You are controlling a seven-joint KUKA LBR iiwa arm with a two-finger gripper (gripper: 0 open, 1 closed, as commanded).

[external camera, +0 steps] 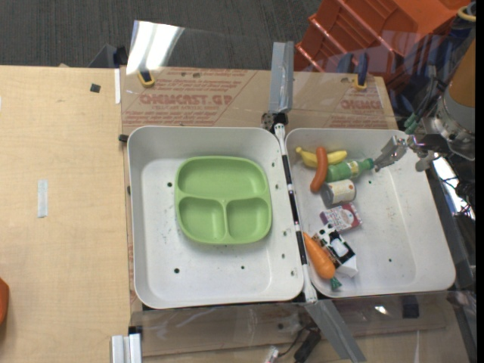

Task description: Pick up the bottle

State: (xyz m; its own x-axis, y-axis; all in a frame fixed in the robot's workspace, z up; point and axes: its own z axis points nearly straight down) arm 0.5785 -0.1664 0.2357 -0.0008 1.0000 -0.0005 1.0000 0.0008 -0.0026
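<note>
One green bottle lying flat, long axis left-right, neck pointing right

Fixed overhead cam, slanted, both bins

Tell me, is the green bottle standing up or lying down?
Lying down. The green bottle rests on its side in the right bin, its neck pointing toward the gripper, beside the banana.
</note>
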